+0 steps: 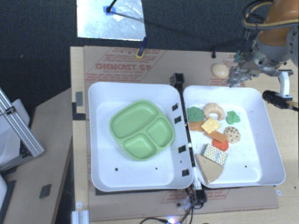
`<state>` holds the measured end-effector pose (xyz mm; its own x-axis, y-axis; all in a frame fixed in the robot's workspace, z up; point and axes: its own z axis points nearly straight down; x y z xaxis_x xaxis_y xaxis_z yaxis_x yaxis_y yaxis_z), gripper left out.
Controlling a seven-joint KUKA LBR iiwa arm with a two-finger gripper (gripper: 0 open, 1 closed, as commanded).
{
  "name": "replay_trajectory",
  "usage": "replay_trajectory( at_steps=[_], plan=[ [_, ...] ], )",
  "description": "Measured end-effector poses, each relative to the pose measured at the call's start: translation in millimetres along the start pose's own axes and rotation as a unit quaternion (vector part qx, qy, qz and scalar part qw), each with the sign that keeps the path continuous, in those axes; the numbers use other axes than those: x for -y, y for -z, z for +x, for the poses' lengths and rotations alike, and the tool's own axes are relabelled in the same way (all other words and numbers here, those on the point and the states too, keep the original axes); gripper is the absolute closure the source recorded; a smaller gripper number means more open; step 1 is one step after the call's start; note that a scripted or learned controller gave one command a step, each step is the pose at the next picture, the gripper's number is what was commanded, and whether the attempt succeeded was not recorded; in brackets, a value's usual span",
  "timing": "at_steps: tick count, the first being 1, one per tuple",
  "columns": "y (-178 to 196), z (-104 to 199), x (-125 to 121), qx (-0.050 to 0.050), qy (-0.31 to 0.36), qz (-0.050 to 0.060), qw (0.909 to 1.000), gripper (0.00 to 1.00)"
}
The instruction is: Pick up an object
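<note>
Hovering past the right white bin's [268, 125] far rim, the gripper [236, 78] — finger spacing unreadable — could best pinch the light, stiff-looking tan croissant [214, 110] across its middle.

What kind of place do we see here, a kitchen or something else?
Probably a robotics lab bench, not a kitchen: a robot arm reaches over two white bins, and the food in the right bin looks like toys, beside a green divided plate.

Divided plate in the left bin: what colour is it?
Light green, the three-compartment plastic plate, plain to see in the camera view.
</note>
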<state>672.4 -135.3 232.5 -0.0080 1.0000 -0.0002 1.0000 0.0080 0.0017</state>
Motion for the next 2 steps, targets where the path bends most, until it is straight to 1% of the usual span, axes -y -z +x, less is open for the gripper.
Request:
replay_trajectory(
  at_steps=[2],
  plan=[
    [-18, 93, 56, -0.001, 0.000, 0.001, 1.0000, 1.00]
  ],
)
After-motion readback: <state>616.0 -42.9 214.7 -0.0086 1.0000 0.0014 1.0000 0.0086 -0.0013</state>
